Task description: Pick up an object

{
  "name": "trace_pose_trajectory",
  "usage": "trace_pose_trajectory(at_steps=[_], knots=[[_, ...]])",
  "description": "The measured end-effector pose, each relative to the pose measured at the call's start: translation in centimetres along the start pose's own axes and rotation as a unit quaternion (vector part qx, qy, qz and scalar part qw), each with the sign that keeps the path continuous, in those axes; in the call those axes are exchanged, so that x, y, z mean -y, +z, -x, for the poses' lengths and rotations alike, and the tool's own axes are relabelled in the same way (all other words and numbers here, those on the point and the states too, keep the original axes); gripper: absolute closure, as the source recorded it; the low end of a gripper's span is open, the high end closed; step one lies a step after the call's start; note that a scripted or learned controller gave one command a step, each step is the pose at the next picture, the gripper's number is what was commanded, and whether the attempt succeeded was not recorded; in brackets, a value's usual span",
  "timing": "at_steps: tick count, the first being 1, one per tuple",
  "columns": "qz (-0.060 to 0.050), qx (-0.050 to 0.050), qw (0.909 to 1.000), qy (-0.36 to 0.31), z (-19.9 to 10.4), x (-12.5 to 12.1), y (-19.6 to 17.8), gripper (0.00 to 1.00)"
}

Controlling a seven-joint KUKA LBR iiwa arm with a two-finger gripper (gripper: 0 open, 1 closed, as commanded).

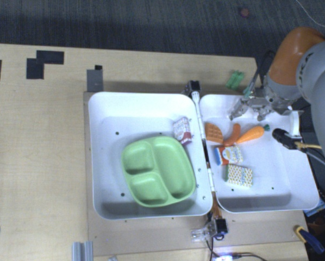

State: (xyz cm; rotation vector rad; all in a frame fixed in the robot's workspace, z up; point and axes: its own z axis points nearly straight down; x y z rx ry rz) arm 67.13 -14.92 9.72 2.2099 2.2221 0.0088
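In the right bin (276, 197), an orange carrot (251, 134) lies near the back, with a reddish sausage (234, 133) and a flat orange waffle piece (214, 131) to its left. Nearer the front are a small blue-and-white packet (231, 155) and a speckled yellow box (239, 175). My gripper (248, 113) hangs over the back of this bin, just behind the carrot. It is open, its metal fingers spread, with nothing between them.
The left bin (105, 145) holds a green divided plate (158, 170) and a small red-and-white wrapper (182, 129) against its right wall. A green item (235, 80) lies on the bench behind the right bin. Black cable parts (286, 138) hang at the right bin's right side.
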Motion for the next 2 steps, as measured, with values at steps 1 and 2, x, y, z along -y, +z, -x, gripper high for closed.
trace_pose_trajectory(at_steps=[1, 2], knots=[[-0.003, -0.001, 1.0000, 0.000, -4.3, 0.1, 1.2, 0.00], [0.000, -0.001, 1.0000, -0.001, -4.3, 0.0, 0.0, 1.00]])
